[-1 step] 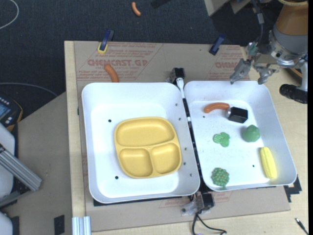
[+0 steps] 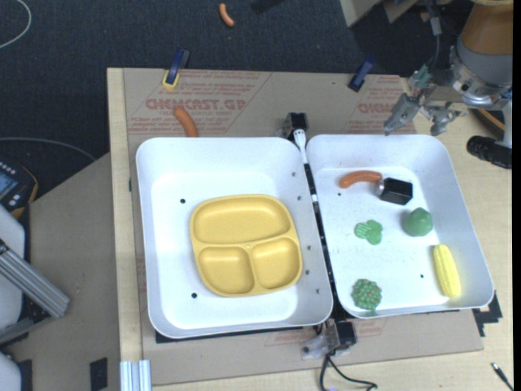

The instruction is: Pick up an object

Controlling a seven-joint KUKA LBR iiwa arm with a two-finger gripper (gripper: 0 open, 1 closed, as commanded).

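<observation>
My gripper (image 2: 418, 122) hangs above the far edge of the right bin (image 2: 456, 165), its fingers spread open with nothing between them. In that bin lie an orange sausage (image 2: 360, 179), a black block (image 2: 396, 191), a small green piece (image 2: 369, 231), a round green piece (image 2: 418, 221), a green broccoli floret (image 2: 366, 294) and a yellow corn cob (image 2: 446, 271). All of them lie nearer the camera than the gripper.
The left bin (image 2: 159, 218) holds a yellow three-compartment plate (image 2: 244, 243). Another orange sausage (image 2: 186, 121) lies on the cardboard behind the left bin, and a third orange sausage (image 2: 226, 15) on the dark floor beyond. Clamps (image 2: 173, 69) hold the board's far edge.
</observation>
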